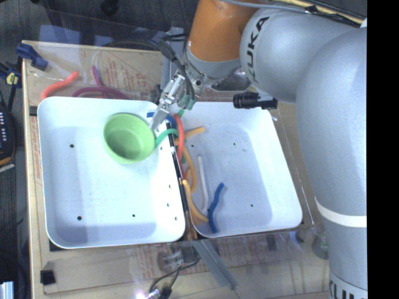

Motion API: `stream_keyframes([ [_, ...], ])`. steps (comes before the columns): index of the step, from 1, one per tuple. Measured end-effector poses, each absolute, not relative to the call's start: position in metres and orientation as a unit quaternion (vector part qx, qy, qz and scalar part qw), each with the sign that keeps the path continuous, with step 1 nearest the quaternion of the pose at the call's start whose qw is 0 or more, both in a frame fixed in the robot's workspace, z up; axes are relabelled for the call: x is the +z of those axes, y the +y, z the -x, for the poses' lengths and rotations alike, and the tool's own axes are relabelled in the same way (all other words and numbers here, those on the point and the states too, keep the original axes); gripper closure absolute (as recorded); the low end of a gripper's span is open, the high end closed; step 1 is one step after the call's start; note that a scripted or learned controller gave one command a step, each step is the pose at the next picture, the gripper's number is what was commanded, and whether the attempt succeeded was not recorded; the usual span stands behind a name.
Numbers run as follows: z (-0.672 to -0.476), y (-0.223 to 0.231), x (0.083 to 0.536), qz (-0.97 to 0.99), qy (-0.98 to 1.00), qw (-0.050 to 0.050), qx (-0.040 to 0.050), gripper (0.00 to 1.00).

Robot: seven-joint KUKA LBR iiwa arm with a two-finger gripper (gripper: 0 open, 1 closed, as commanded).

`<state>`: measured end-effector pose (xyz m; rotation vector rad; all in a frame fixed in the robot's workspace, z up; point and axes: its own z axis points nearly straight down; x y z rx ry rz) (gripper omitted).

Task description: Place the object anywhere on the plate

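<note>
Plate (129,137) in left bin (93,210); tool (163,118) beside.

The green plate (129,137), round and deep like a bowl, lies tilted in the left bin's upper part, its right rim just beside the fingers (163,114).

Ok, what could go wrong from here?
1. The gripper sits right at the green plate's rim, so it may knock or tip the plate.
2. It is also above the divide between the left bin and right bin; anything released could miss the plate.
</note>
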<state>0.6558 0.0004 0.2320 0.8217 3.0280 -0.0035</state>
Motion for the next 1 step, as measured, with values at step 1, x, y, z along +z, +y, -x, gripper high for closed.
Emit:
stream_keyframes([
  [1, -0.6558, 0.0005, 0.2320, -0.262, 0.965, 0.002, -0.0011, 0.00],
])
